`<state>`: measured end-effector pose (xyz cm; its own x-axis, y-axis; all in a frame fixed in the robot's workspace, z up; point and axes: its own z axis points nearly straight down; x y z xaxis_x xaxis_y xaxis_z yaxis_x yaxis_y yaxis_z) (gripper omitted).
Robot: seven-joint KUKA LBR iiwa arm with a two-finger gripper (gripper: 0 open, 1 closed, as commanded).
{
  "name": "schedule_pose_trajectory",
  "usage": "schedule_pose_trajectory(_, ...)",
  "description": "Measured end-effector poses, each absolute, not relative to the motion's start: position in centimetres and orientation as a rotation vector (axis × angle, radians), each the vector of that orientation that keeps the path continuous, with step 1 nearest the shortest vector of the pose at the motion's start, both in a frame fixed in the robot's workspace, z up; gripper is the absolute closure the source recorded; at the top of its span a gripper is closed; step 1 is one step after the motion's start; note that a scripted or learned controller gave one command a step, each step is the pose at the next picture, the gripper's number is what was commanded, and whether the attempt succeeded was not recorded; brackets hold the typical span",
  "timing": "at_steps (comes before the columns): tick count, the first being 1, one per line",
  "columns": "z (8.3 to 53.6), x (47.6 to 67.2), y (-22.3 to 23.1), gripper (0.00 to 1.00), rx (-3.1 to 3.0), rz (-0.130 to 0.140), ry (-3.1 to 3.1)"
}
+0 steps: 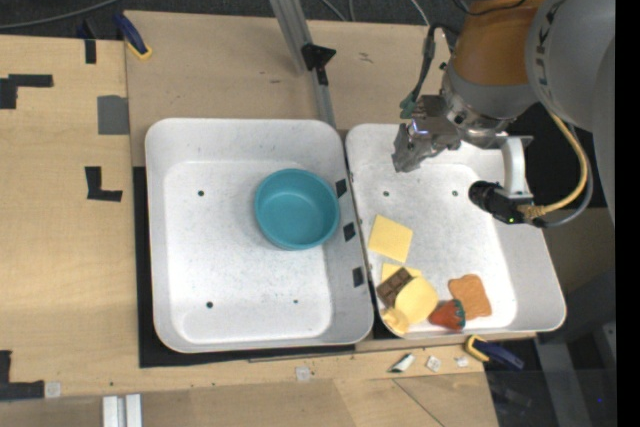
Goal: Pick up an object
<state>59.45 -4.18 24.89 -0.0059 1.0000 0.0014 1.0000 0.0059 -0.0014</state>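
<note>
Gripper [412, 153]: over right bin [455, 205] far end, grip state unreadable | food pile [420, 293]: near corner, overlapping, items indistinct | bowl [295, 207]: left bin [200, 245]

Even, bright overhead light, soft shadows around the white bins [170, 215], mild grain, nothing blurred, dark corners.

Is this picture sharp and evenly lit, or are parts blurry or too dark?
Camera view: even, soft light, faint shadows beside the blue bowl; bins bright without harsh glare; gripper slightly soft; small food pieces a bit fuzzy; background above the bench dark.
</note>
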Motion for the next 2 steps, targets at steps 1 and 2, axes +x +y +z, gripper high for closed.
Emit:
schedule_pose_trajectory(1, 23.3, 57.5, 1.3, 1.00, -2.212, 0.003, -2.226)
schedule_pose_trajectory(2, 24.0, 55.3, 5.7, 1.00, -2.212, 0.002, -2.226)
